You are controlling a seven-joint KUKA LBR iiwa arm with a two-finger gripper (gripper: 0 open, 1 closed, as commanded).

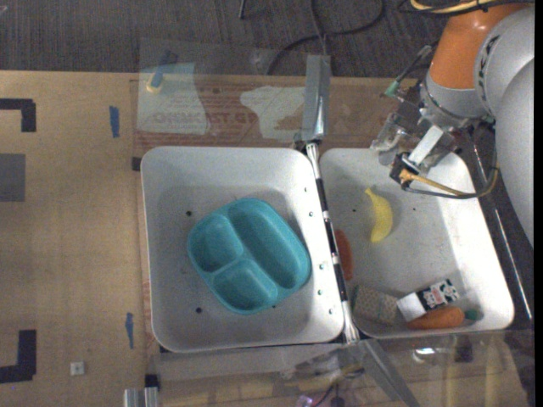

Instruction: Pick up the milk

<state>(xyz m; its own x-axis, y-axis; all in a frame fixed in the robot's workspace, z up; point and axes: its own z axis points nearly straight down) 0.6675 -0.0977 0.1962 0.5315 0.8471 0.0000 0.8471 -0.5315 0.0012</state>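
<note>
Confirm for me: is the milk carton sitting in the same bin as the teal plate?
No. The milk carton lies in the right bin beside a carrot, while the teal plate sits in the left bin.

The grey arm (509,66) is seen reaching in from the right — its orange band uppermost, the wrist angled down-left. The gripper (405,166) is held high, near the upper right.

My arm (501,49) runs off the right edge. Can't really make out my gripper (405,161) tips, too blurry. The milk (429,299) label's too small to read, carrot (439,318) hides its lower edge.
</note>
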